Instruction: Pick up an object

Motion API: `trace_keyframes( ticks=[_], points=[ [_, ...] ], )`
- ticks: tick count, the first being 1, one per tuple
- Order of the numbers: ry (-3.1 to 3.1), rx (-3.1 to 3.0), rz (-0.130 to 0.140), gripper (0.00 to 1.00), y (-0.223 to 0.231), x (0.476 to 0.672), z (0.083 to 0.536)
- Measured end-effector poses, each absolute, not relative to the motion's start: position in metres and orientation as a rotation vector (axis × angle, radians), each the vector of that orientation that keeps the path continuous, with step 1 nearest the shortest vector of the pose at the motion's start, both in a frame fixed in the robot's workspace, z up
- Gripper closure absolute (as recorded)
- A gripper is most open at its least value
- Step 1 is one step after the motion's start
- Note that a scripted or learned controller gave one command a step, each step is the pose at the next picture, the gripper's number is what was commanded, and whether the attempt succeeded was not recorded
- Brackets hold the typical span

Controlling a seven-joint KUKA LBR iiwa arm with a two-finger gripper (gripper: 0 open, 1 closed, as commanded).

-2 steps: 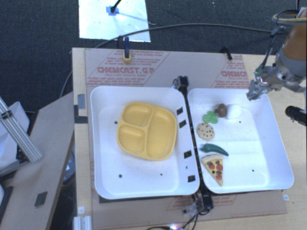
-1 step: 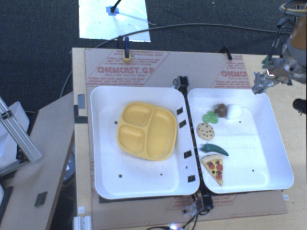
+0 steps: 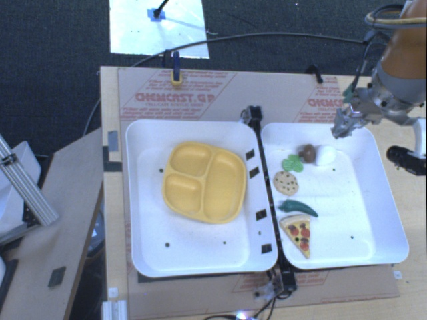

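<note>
five small toys lay crowded in the right bin (image 3: 373, 232); we judged the white egg (image 3: 325, 155), touching the brown piece (image 3: 307, 153), likeliest to roll away. gripper (image 3: 341, 127) hovered nearby; jaws' state we couldn't tell.

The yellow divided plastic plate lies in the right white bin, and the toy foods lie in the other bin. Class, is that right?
Not quite: the camera view shows the yellow divided plastic plate in the left white bin; the toy foods lie in the other bin.
</note>
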State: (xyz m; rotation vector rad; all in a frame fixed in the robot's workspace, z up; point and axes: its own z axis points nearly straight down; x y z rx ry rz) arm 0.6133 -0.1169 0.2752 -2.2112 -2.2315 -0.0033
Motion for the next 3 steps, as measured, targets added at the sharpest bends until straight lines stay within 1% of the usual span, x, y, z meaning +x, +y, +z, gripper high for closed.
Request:
trace_keyframes(
  ticks=[1, 2, 3],
  points=[
    [-2.232, -2.212, -0.003, 1.00, -0.068, 0.605, 0.276],
    [-2.232, -2.209, -0.003, 1.00, -0.010, 0.596, 0.261],
    [-2.231, -2.210, -0.002, 1.00, 0.035, 0.584, 0.259]
  ],
)
